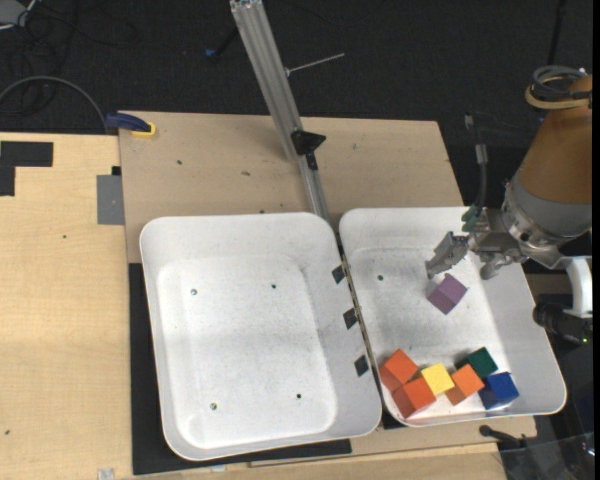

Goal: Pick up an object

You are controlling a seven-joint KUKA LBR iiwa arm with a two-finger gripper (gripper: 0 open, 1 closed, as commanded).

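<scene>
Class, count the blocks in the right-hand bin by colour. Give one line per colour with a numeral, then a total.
Orange blocks: 3
Yellow block: 1
Green block: 1
Blue block: 1
Purple block: 1
Total: 7

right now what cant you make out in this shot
- Gripper, camera view: too small and blurred to tell open from shut, or whether it touches the purple cube.
- Block pile in the right bin: cubes overlap, so the count is unsure.
- Arm: cut off by the right edge.
</scene>
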